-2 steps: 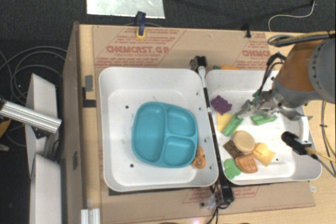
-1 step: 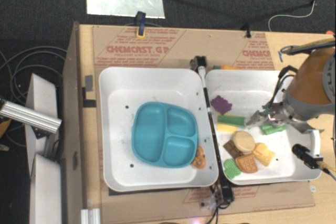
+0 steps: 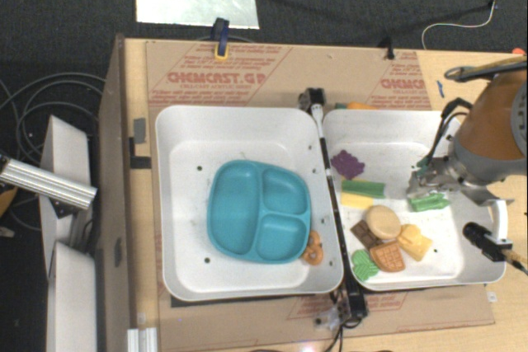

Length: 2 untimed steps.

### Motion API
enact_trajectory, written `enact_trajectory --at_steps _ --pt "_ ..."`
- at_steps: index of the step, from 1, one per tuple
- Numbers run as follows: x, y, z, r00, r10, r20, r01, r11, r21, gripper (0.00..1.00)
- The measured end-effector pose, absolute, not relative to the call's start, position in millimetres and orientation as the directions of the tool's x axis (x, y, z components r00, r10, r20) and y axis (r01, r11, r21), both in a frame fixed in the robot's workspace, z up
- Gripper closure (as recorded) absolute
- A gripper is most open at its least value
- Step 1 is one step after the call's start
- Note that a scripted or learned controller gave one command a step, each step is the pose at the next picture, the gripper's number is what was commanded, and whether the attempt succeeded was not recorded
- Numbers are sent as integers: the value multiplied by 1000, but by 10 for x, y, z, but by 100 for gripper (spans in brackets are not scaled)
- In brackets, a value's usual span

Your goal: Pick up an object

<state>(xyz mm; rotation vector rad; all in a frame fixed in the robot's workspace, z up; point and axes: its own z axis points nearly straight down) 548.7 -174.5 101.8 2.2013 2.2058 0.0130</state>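
Green block (image 3: 428, 201) lies near the right bin's (image 3: 396, 124) right wall, seemingly pinched by the gripper (image 3: 426, 187).

I see my single grey KUKA arm with its orange band above the wrist (image 3: 495, 124) reaching in from the right edge of the camera view, bulky and bent downward. Its wrist tapers leftward into the two-finger metal gripper (image 3: 426, 181), which hangs low and tilts toward the left. A dark cable loops along the arm's near side. The fingertips blur together from here.
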Motion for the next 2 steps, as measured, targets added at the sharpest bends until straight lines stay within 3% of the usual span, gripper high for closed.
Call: enact_trajectory --at_steps 1,2 --pt "5484 -1743 1015 -2 1000 -11 1000 2 23 0" --pt "5367 -1636 908 -1 1000 -13 1000 1 24 0"
